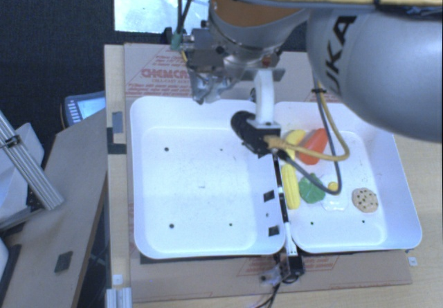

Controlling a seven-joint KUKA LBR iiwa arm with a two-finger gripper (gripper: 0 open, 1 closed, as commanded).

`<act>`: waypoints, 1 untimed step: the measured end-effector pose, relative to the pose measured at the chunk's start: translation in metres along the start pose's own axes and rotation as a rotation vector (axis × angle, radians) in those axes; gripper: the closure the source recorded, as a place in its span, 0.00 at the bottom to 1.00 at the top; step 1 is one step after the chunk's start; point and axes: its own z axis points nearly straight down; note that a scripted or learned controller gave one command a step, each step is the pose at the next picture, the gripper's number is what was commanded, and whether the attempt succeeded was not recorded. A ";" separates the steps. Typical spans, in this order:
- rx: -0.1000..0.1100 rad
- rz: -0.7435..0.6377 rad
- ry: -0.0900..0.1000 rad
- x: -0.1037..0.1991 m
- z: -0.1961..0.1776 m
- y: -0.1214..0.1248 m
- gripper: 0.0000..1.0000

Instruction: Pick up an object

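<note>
Red print on the cardboard sheet [156, 75] under the bins reads "CHEMCR", the rest hidden by the robot; dark letters "UKA" show on the grey arm [387, 71]; two shallow white bins sit side by side on your tabletop [419, 161]; the right bin [387, 234] holds a cookie [365, 199], a yellow corn cob [291, 187], a green piece [311, 192] and an orange carrot [315, 145], mostly toward its left side; your end effector [203, 91] hangs over the far edge of the left bin [194, 189], apart from those things; you cannot tell whether it is open or closed.
</note>
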 end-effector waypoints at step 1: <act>0.006 0.002 -0.003 -0.002 -0.045 -0.045 1.00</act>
